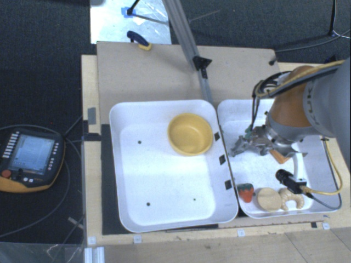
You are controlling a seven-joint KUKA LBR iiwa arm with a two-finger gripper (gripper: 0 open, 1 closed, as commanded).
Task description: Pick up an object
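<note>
I see yellow bowl point(190, 134) in white left bin point(131, 201), left of metallic grey gripper point(239, 146). Below gripper, in white right bin point(233, 111): small red-orange-green item point(245, 190), cream beige pieces point(278, 199). Orange scrap point(278, 156) right of gripper. Arm point(315, 103) grey, orange band.

The arm point(329, 100) is a thick, rounded grey housing w/ a broad orange band point(288, 106) above the wrist, smooth and slightly glossy. Below the band sits a grey metal wrist section, and the gripper point(241, 146) is silver-grey metal w/ thin fingers. Black cables loop over the top of the orange band, a yellow cable runs along the arm's side, and a black connector block point(289, 181) hangs off it.
</note>
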